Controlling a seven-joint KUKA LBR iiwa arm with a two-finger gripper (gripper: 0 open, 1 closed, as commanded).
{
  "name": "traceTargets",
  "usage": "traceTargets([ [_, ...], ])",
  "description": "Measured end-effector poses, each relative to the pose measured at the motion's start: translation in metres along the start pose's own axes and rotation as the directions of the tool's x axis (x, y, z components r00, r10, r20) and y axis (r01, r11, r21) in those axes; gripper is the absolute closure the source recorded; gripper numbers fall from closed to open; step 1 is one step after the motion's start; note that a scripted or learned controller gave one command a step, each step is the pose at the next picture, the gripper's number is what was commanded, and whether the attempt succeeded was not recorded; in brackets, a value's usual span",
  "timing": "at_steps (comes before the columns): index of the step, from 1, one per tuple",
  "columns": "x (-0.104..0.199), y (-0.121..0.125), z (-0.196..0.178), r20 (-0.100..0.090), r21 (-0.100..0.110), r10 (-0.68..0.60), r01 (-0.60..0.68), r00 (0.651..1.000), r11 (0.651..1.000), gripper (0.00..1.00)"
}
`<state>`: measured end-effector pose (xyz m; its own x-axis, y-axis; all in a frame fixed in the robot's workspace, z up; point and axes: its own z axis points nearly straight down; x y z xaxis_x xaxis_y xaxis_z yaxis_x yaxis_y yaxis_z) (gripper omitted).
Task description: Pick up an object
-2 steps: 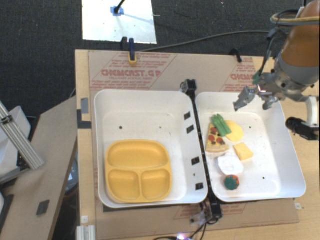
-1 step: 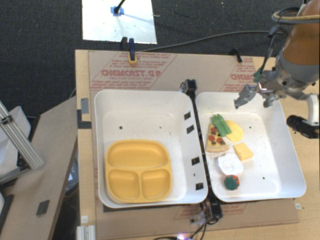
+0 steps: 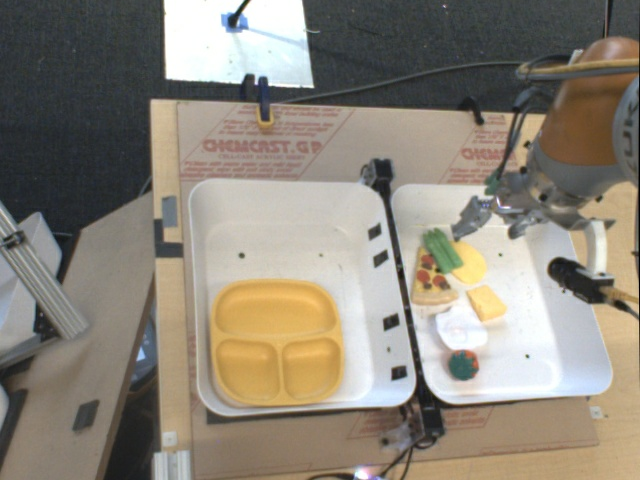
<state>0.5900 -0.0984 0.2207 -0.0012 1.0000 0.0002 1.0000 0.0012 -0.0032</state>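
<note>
Spread open and gripping nothing, the two-finger hand (image 3: 497, 219) is held above the right white bin (image 3: 560, 368). Nearest in that bin, a green-and-red round toy (image 3: 462, 365) is seen, then a yellow block (image 3: 487, 303), a pizza-slice toy (image 3: 433, 280) and a green stick (image 3: 441, 249).

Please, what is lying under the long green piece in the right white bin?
The long green piece lies across a toy pizza slice and a round yellow piece. The parts of them beneath it are covered.
</note>
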Motion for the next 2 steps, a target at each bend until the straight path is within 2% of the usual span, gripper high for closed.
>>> traceTargets([
  [1, 0.005, -0.005, 0.044, 0.000, -0.002, 0.001, -0.001, 1.000, 1.000, 0.00],
  [2, -0.003, -0.002, 0.102, 0.000, -0.002, 0.001, -0.001, 1.000, 1.000, 0.00],
])
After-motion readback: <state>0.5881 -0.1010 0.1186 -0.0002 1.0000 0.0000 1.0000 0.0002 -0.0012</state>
